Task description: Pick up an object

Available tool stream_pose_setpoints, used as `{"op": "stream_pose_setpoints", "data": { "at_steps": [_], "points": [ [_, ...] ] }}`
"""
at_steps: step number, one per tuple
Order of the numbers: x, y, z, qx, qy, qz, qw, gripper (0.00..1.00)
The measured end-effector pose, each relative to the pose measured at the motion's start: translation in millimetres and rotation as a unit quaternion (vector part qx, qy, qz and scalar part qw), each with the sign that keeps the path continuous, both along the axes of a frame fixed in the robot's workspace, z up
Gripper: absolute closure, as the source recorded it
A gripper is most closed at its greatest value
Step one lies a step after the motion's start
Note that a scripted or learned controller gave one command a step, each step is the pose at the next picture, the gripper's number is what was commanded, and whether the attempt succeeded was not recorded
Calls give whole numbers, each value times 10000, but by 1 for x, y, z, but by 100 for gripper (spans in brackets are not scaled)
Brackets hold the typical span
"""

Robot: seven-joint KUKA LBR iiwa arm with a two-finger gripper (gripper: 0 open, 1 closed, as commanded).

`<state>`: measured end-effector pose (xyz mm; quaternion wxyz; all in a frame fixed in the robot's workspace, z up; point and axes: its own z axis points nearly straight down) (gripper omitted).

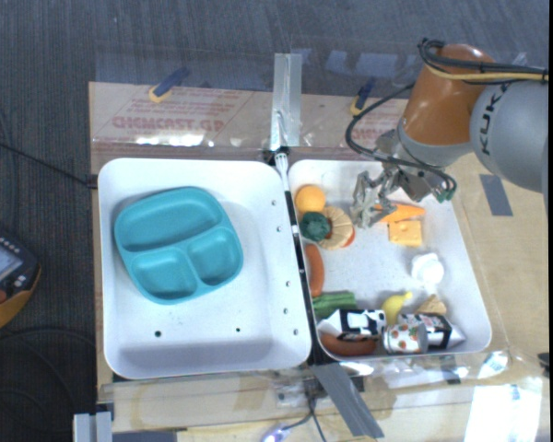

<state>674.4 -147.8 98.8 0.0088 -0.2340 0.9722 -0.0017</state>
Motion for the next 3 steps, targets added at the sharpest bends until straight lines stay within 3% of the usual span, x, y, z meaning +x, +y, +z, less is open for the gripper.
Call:
{"op": "stream_pose_setpoints", "data": {
  "at_steps": [1,2,3],
  "points": [
    [-5,50,59,13,77,-157,9998,100],
    [-18,-46,0,-6,92,649,9979,100],
    [-4,-1,134,0,73,667,9977,100]
  ]
}}
